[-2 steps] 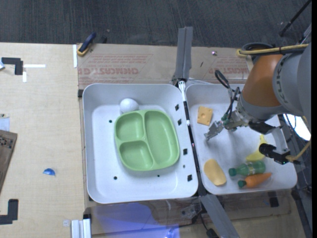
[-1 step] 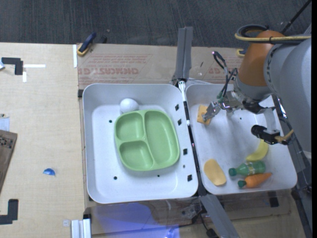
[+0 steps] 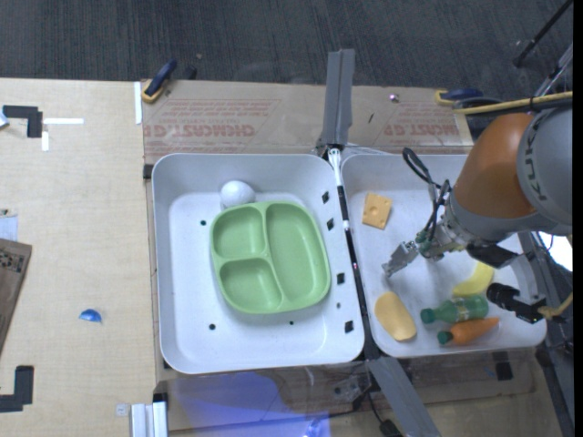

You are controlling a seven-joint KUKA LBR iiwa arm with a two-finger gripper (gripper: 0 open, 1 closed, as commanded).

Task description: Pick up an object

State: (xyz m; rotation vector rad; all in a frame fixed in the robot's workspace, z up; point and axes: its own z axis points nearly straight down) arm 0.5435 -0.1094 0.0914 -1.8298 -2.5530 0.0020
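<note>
My gripper (image 3: 398, 262) hangs low over the middle of the right bin (image 3: 401, 176), with bare bin floor under it. An orange-yellow cheese wedge (image 3: 376, 210) lies up and to its left. A pale yellow oval piece (image 3: 395, 317) lies just below it, near the bin's front edge. To the gripper's lower right are a green bottle (image 3: 453, 312), a carrot (image 3: 469, 331) and a yellow banana (image 3: 474, 280), partly under the arm. I see nothing held in the gripper.
The left bin (image 3: 182, 271) holds a green divided plate (image 3: 270, 256) and a small white ball (image 3: 237, 192) at the plate's far edge. A grey divider post (image 3: 339, 98) stands behind the bins. The arm's orange band (image 3: 496, 176) overhangs the right bin's right side.
</note>
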